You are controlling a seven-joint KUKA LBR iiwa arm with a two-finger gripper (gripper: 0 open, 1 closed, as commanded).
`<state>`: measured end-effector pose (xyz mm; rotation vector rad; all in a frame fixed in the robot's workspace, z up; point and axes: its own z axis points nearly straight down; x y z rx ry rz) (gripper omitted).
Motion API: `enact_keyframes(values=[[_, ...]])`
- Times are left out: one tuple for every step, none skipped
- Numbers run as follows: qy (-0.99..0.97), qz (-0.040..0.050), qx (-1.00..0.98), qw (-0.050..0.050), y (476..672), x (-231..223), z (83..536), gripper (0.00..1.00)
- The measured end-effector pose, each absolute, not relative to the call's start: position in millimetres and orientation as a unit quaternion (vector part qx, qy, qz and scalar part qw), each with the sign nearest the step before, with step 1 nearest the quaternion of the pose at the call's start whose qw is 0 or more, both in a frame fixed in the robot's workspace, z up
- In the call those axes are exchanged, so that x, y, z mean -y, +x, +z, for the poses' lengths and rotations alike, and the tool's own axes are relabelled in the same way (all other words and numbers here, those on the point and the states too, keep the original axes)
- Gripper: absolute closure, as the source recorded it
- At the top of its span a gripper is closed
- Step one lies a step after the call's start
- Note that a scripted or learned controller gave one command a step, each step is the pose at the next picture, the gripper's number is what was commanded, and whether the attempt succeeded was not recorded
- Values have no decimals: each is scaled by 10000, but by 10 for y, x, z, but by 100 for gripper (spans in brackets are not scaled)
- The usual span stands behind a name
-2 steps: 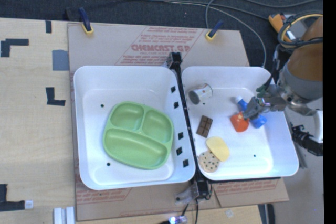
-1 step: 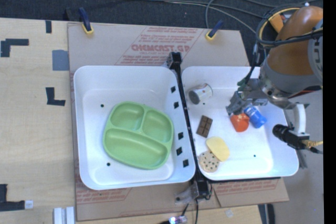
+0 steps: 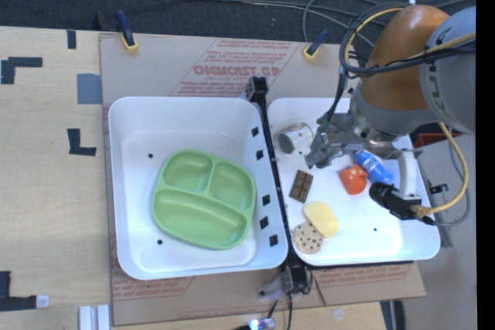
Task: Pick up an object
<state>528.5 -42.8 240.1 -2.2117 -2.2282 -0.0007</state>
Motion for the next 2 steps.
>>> enact_keyframes(values=[[-7047, 6, 7095, 11, 5462, -101, 2243, 100], [-7049, 4, 7093, 8, 5578, -526, 2208, 100]])
